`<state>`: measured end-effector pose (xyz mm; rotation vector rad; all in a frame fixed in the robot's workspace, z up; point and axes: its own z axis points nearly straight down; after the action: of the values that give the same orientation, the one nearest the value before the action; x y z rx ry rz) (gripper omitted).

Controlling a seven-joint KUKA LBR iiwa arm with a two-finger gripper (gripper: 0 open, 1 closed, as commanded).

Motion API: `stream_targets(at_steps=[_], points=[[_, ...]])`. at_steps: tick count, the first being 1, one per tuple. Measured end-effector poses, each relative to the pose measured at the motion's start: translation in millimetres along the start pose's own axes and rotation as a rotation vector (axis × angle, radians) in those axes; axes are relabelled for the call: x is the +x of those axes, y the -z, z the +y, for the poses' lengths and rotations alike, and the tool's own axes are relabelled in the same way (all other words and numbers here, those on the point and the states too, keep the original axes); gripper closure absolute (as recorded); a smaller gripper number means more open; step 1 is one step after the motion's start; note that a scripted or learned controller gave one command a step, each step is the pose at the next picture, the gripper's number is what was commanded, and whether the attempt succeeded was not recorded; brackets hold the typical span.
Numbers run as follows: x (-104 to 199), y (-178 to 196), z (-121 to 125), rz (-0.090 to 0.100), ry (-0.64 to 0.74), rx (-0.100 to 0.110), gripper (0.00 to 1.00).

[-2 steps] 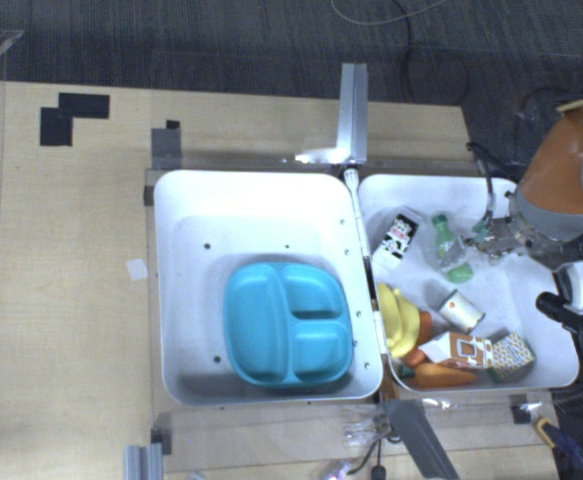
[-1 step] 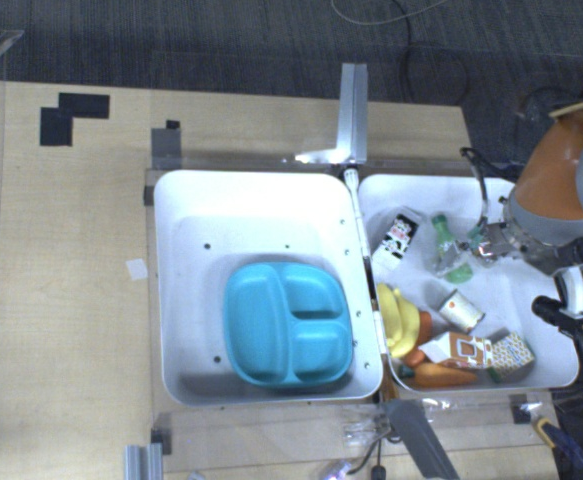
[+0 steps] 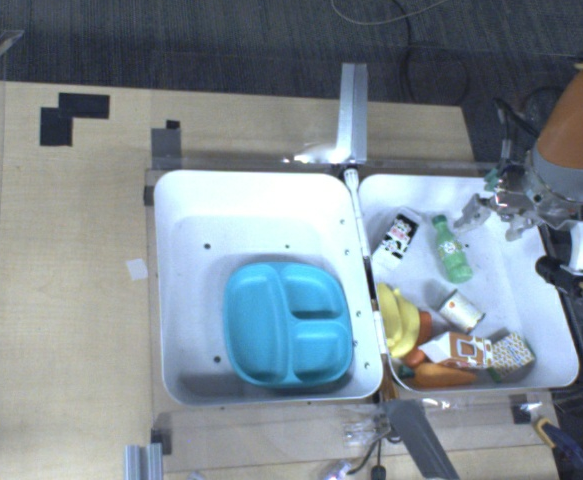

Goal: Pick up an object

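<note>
The gripper point(image 3: 493, 208) hangs over the upper right part of the right bin point(image 3: 541, 298), its two pale fingers spread apart with nothing between them; the arm point(image 3: 571, 133) enters from the right with its orange band showing. Any object would satisfy the task, and the nearest is the green bottle point(image 3: 452, 249), lying on its side on the bin floor just below and to the left of the fingertips, apart from its neighbours. It looks like a small plastic bottle, so I judge it light, fairly stiff and smooth; being round it may roll or slip out of a pinch, so the fingers should close across the middle of its body, square to its long axis, not on the narrow cap end. To its left lies a black and white packet point(image 3: 399, 236); below it a small can point(image 3: 460, 311), also round and likely slippery. The bananas point(image 3: 399, 320), an orange carrot-like piece point(image 3: 444, 374) and a patterned box point(image 3: 481, 351) crowd the lower edge, touching one another, which makes them harder picks. The left bin point(image 3: 191, 268) holds a blue divided tray point(image 3: 288, 321).
</note>
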<state>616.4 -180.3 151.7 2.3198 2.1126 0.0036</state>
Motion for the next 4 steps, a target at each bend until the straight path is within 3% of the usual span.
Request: stream_targets(at_steps=[1, 2, 3, 4], points=[[41, 13, -46, 0.000, -0.010, 0.001, 0.00], [12, -64, -11, 0.000, -0.042, -0.006, 0.00], [14, -52, -9, 0.001, -0.035, -0.012, 1.00], [91, 63, -4, 0.001, -0.043, -0.001, 1.00]])
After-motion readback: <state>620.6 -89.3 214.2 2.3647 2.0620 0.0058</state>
